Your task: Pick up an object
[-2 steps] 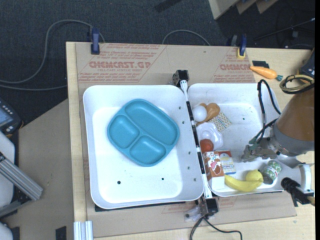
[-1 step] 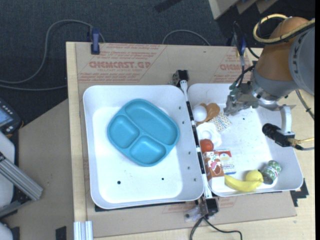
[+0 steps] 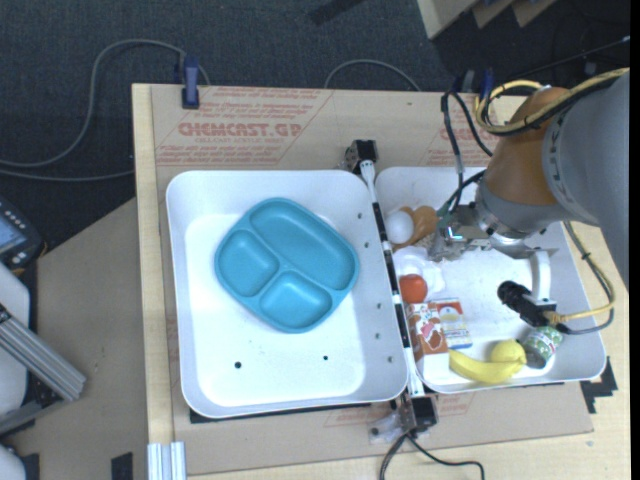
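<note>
Two bins on counter (image 3: 250, 128): left bin (image 3: 180, 298) holds blue plate (image 3: 285, 263); right bin (image 3: 470, 278) holds egg (image 3: 400, 226), red ball (image 3: 413, 288), packet (image 3: 438, 326), banana (image 3: 488, 363). Pincer (image 3: 447, 240) low in right bin, just beside egg (wide or narrow, can't tell).

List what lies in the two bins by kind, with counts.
Blue plate: 1
Banana: 1
Red packet: 1
White egg: 1
Orange ball: 1
Small jar: 1
Total: 6; bits beside the egg too unclear to count.
</note>
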Robot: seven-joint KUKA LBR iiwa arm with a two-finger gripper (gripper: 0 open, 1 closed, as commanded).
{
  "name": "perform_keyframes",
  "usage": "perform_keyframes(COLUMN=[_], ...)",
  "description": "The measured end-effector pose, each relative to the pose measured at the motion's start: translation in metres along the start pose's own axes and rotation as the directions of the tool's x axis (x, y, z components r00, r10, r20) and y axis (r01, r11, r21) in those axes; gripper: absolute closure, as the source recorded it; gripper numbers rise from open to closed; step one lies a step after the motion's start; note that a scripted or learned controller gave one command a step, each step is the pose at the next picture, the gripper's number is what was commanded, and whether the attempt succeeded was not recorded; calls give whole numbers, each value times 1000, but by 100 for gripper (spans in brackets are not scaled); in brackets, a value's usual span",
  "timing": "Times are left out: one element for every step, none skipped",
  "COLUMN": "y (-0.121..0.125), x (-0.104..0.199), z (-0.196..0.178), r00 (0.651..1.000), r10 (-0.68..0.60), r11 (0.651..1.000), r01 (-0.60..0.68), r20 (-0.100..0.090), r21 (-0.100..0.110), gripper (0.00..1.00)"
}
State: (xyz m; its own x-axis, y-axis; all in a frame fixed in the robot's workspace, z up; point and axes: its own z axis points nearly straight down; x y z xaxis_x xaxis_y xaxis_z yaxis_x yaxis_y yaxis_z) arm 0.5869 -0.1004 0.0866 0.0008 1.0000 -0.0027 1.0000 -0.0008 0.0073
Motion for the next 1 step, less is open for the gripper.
perform_keyframes(y=[1], x=[-1], z=[-2], r00=[1000], r10=[1], r11=[1000], r01=[-1], r20=[2], r21=[-5], gripper=[0])
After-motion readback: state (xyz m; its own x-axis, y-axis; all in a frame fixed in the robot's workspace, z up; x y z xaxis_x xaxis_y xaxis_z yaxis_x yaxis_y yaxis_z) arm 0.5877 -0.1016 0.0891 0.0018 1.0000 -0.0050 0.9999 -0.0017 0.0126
